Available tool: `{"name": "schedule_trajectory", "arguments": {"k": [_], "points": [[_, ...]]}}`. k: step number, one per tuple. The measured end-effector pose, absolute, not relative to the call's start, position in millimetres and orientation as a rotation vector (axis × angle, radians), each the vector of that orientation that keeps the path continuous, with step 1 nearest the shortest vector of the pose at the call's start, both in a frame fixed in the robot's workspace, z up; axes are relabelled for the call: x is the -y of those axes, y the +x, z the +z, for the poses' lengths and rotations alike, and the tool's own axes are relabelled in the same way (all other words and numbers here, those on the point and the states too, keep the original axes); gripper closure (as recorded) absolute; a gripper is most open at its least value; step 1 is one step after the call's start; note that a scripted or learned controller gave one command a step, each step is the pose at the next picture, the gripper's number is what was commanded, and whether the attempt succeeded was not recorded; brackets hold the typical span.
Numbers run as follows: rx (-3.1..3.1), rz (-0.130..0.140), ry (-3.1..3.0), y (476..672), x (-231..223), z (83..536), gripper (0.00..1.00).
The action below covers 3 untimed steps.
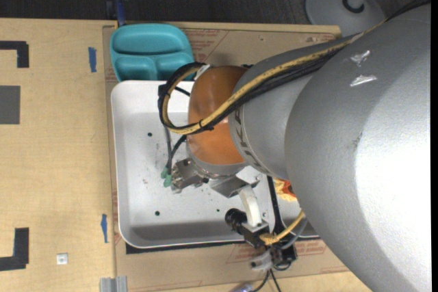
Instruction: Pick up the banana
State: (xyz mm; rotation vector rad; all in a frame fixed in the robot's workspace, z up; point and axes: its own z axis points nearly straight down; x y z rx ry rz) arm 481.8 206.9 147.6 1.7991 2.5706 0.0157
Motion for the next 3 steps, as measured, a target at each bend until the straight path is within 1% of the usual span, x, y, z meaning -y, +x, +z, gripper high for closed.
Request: {"name": "schedule_trajectory", "arguments": {"k": [1,2,3], "points": [[-2.570,0.018,1.798,482.4,-207.4,157.4,1.00],[-2.765,0.005,1.491,480.4,-209.6,88.2,1.00],[-2.764,0.007,1.492,480.6,-210.1,97.9,1.00]]}}
